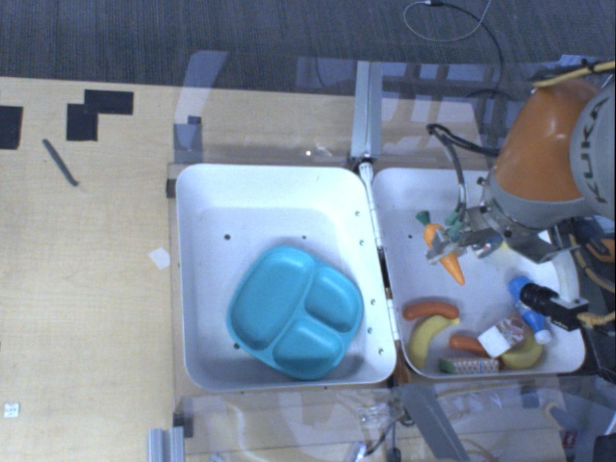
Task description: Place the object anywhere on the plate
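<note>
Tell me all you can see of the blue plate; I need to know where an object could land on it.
The plate is light blue, looks like smooth plastic, with rounded corners and low ridges splitting it into three compartments: one large toward the upper left, two smaller toward the right and bottom. It lies right side up, turned at an angle, in the lower middle of the left bin, resting on the bin's floor. Nothing lies on it.

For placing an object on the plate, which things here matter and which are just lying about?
Job: blue plate in the left bin; pincer over the toy carrot in the right bin.

Lying about: sausage, banana, blue bottle, black tape marks on the bench.
</note>
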Robot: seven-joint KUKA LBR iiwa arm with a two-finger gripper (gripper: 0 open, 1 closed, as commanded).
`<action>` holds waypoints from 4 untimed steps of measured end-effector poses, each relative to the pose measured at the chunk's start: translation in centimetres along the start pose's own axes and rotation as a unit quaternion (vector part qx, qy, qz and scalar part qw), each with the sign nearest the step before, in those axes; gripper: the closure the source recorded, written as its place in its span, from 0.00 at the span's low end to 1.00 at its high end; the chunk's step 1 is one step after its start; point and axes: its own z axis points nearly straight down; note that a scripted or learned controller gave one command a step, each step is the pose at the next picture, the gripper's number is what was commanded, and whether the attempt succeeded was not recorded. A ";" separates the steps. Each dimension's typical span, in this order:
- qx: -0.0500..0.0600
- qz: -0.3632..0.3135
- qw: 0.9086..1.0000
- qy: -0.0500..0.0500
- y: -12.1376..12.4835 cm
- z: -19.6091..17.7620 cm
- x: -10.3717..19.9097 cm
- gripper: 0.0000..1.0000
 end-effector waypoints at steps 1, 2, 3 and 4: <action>0.001 0.028 1.000 0.000 1.1 1.3 1.4 1.00; 0.001 -0.109 0.994 0.000 -0.9 -1.1 8.3 1.00; 0.001 -0.037 0.999 0.000 1.3 -0.8 15.5 1.00; 0.001 -0.037 0.999 0.000 1.3 -0.8 15.5 0.00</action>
